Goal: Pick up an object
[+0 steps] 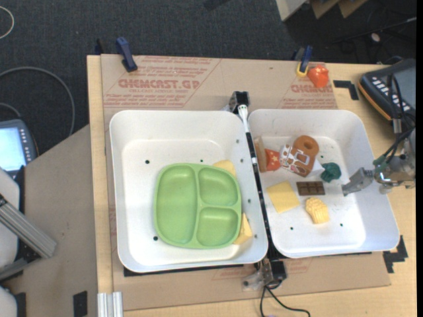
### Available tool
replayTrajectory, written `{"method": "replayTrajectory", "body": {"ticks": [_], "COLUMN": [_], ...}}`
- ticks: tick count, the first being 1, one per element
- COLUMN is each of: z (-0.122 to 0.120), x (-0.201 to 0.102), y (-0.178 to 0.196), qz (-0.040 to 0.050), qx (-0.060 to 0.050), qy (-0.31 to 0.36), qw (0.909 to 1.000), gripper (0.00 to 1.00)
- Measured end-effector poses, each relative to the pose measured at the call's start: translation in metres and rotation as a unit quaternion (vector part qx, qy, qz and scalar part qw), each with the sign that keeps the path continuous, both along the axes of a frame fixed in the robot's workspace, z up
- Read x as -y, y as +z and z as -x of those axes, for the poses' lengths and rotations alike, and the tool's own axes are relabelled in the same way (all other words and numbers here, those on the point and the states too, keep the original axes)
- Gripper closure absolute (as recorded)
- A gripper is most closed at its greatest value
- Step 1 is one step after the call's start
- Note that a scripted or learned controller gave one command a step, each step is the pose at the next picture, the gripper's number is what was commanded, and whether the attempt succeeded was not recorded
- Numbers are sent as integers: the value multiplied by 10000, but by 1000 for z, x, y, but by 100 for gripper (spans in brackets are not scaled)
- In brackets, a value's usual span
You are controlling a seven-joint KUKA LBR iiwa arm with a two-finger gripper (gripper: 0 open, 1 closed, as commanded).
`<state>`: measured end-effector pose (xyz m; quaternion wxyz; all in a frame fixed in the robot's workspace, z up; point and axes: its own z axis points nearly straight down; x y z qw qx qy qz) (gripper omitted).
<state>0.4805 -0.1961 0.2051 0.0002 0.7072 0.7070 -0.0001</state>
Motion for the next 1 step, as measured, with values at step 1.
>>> {"method": "replayTrajectory", "body": {"ticks": [1], "z": [-17], "x": [-2], "y": [-107], "qz": [29], "qx": [55], "qy": [-8], "qw": [10000], "gripper": [0]}}
